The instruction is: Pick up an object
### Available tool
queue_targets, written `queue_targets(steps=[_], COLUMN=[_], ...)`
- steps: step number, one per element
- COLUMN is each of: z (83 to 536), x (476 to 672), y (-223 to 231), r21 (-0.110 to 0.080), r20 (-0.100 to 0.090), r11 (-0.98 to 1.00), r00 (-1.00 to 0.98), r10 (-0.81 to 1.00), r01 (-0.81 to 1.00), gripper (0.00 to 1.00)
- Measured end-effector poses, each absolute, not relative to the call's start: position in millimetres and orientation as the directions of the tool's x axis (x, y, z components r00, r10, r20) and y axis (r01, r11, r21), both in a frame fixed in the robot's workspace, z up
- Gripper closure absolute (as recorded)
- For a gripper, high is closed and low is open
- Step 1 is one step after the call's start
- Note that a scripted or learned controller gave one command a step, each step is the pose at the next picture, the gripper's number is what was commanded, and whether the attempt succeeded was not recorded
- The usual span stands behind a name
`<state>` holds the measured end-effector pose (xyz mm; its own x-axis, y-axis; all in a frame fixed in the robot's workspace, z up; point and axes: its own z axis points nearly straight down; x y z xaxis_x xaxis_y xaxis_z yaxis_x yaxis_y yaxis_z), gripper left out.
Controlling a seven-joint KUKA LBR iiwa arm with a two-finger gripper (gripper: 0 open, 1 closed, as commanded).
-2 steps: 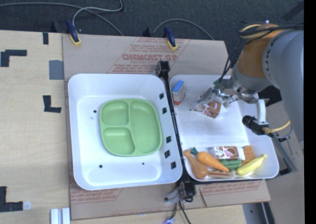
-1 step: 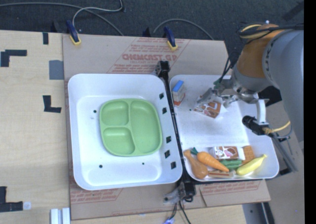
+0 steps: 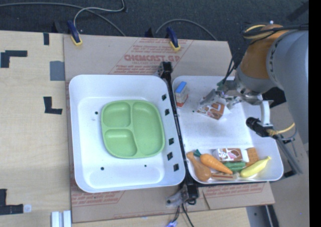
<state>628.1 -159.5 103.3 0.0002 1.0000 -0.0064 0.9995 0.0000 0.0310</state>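
My gripper (image 3: 219,97) hangs low in the upper part of the right bin (image 3: 225,131), reaching in from the right. Directly under its tip lies a small brown and orange packet (image 3: 214,111), touching it or nearly so. Whether the packet is held cannot be made out. A small blue and white box (image 3: 180,89) lies in the bin's upper left corner, with a red piece (image 3: 179,100) just below it. Along the bin's near edge lie a carrot (image 3: 216,163), a yellow banana (image 3: 255,167) and a printed snack pack (image 3: 230,154).
The left bin (image 3: 85,121) holds a green divided plate (image 3: 133,128). A black divider (image 3: 171,116) runs between the bins. The grey arm with its orange band (image 3: 261,55) fills the upper right. Cables and clamps (image 3: 75,34) lie beyond the bins.
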Motion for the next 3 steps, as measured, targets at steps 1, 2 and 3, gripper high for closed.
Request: queue_targets(steps=[1, 2, 3], z=[103, 103, 117], x=[627.6, 626.9, 629.5], y=[-158, -157, -158], r21=[0.031, 0.031, 0.04], r20=[-0.006, -0.006, -0.011], r11=[0.0, 0.001, 0.002], r00=[0.0, 0.0, -0.002], r10=[1.0, 1.0, 1.0], r01=[1.0, 1.0, 0.999], gripper=[0.0, 0.0, 1.0])
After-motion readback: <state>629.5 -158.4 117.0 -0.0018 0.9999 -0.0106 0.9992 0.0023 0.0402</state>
